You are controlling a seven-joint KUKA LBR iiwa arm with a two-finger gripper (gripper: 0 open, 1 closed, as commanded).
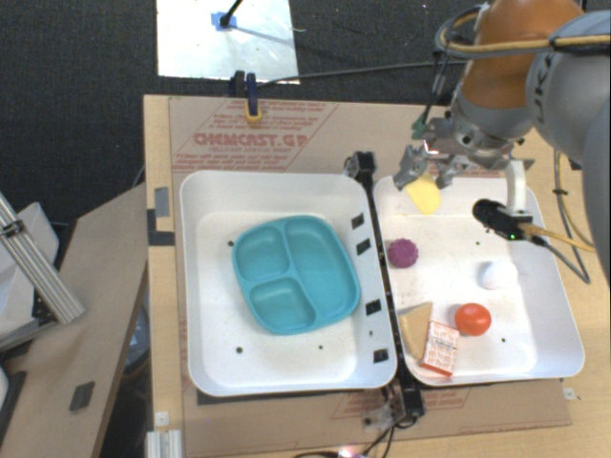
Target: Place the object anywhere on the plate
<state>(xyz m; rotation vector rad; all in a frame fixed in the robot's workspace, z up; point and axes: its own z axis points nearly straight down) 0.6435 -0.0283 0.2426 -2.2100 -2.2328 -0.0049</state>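
Hovering over the yellow object [423, 197], well right of the plate [295, 273], our fingers [409, 170] sit spread around it. We judge grasping underway; next we must close, lift, and carry it to the plate.

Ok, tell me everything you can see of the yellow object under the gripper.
The yellow object is small, rounded and plain lemon-yellow, smooth and matte-looking. It sits at the back left of the right bin, near the divider. The gripper is directly above it, covering its top edge; whether the fingers grip it I cannot tell. The purple ball lies apart in front of it.
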